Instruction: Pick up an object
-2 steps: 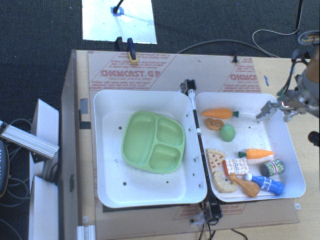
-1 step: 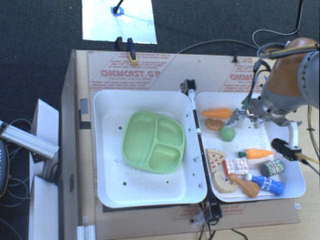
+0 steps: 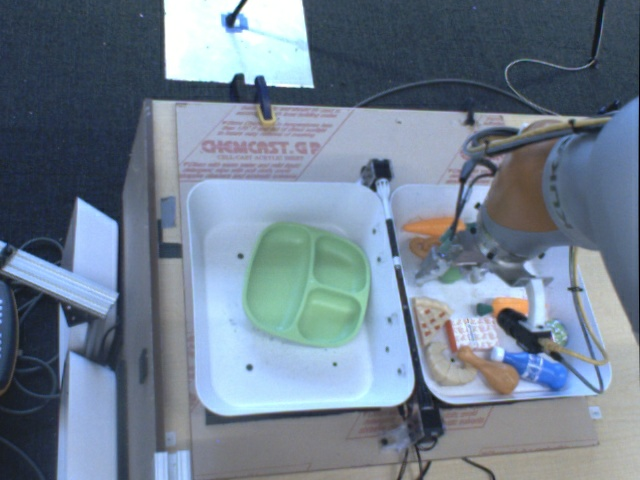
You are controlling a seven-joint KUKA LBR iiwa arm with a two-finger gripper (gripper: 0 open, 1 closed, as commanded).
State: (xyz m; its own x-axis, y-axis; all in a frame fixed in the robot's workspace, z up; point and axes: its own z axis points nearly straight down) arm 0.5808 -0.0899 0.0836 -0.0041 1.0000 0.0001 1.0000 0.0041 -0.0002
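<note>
My gripper (image 3: 447, 260) hangs low over the back left part of the right bin (image 3: 590, 340), with the grey arm reaching in from the right. Just behind it lies an orange carrot (image 3: 430, 226). A small green piece (image 3: 452, 276) shows right under the gripper. In front of it lie a pizza slice (image 3: 431, 318), a red and white block (image 3: 472, 331), a round cookie (image 3: 446, 364), a brown drumstick (image 3: 487, 369) and a blue bottle (image 3: 536, 369). A small orange piece (image 3: 510, 306) sits to the gripper's right. Nothing shows between the fingers.
The left bin (image 3: 215, 268) holds a green divided plate (image 3: 308, 283) near its middle. A black divider strip (image 3: 396, 268) runs between the two bins. The bench board (image 3: 260, 148) stretches behind the bins.
</note>
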